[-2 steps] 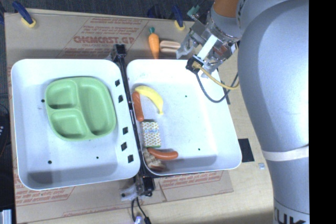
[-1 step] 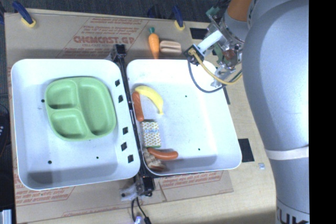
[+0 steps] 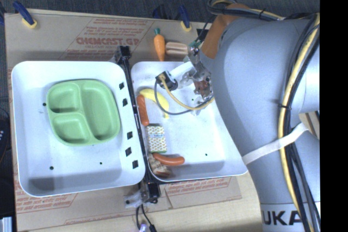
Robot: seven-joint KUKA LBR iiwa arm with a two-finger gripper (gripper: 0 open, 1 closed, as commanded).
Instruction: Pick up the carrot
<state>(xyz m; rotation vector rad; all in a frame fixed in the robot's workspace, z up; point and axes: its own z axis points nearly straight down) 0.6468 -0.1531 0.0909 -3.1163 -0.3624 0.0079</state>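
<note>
Bulky grey KUKA arm, smooth-shelled, entering from the right and taking up most of that side. Orange band just above the wrist, near the top centre. Wrist angled down and to the left, ending in a small metal two-finger gripper of dark and silver parts. Black connector block jutting out to the left of the gripper, with a yellow-and-black cable looping below it. More yellow and black cables running along the right flank, strapped by a white band.
</note>
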